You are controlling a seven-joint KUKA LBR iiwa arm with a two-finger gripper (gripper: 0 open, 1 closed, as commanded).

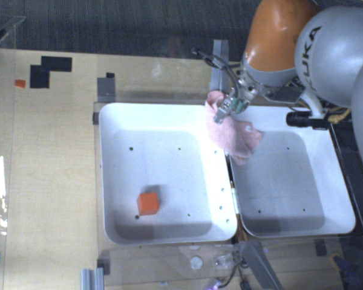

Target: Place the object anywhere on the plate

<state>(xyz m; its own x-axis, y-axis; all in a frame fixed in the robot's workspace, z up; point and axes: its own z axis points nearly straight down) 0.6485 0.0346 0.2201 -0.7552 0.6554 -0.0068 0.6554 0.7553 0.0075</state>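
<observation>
Nearest the camera, at the bottom edge: small clear and grey hardware bits (196, 262) on the pale wooden bench (48, 192), just below the bins' front rims.

Left bin (115, 180): shallow, white, smooth plastic with rounded corners, a few dark dots scattered over its floor. Small orange block (148, 203) sits on the floor toward the front left, boxy and matte, well apart from everything else.

Right bin (296, 180): same make, touching the left bin along a dark seam. Floor bare but for the dots.

Pink cloth (233, 135): soft, fuzzy, crumpled, hanging in a loose fold over the seam between the two bins at their back half. Its upper end is bunched and pinched between the fingers of the gripper (227, 109), which close on the fabric; the lower part droops free above the right bin's inner rim. No plate can be made out.

Arm: orange rounded band (278, 29) above the wrist, glossy grey housing (333, 53) behind it, entering from the right and covering the right bin's back corner. Black cable connector (302, 119) juts out beside the bin's rear edge.

Farther back: grey metal bracket (106, 88) behind the left bin, black angular tape marks (48, 70) and a small orange square (20, 84) on the bench at far left. Dark ribbed floor (109, 11) beyond.
</observation>
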